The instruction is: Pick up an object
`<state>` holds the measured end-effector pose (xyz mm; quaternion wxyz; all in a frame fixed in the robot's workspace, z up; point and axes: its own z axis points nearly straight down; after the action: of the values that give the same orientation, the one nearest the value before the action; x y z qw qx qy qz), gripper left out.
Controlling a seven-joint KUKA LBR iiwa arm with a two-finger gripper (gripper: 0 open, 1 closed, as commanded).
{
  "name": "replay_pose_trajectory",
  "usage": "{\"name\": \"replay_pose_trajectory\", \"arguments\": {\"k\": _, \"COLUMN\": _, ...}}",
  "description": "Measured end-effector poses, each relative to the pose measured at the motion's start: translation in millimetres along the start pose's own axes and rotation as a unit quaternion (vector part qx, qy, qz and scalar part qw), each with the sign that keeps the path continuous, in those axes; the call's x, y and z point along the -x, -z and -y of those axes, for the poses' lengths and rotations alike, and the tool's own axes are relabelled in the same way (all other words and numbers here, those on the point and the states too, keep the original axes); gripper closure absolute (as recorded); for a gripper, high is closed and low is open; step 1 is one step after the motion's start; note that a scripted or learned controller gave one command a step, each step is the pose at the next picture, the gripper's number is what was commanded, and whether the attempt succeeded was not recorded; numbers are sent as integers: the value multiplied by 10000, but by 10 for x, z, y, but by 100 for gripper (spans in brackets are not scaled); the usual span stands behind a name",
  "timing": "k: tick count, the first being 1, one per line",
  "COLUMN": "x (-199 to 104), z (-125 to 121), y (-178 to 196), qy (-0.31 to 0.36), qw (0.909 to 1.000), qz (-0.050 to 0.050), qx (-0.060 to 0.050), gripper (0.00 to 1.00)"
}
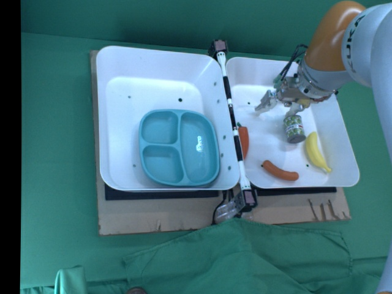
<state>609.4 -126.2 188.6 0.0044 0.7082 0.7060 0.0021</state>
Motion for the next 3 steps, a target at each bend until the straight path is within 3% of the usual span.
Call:
{"name": "replay_pose_trajectory", "arguments": {"k": 1, "x": -148, "z": 416, "y": -15, "qy": -4, "qw": 10000, "qz": 23, "qx": 73, "gripper": 0}}
{"name": "replay_pose_trajectory", "arguments": {"k": 2, "x": -236, "z": 1066, "y": -15, "qy": -5, "qw": 10000, "qz": 22, "qx": 82, "gripper": 0}}
{"name": "replay_pose_trajectory", "arguments": {"k": 3, "x": 238, "z": 1332, "y": -6, "qy": 13, "qw": 9999, "qz": 50, "qx": 133, "gripper": 0}}
